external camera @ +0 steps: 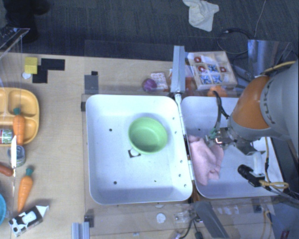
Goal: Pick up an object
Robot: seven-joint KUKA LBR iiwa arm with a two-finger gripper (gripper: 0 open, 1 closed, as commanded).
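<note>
Both bins, the left bin (100,154) and the right bin (201,114), are white. The bowl (148,134) is light green and the cloth (205,158) is pale pink. The arm (273,105) is grey with an orange band. The divided tray (29,109) is yellow, and the carrots (24,186) are orange with green tops. The small carton (28,218) is patched black and white like a cow. The bench (56,140) is pale wood, the floor (117,23) dark blue-grey, the rag (202,14) off-white.
</note>
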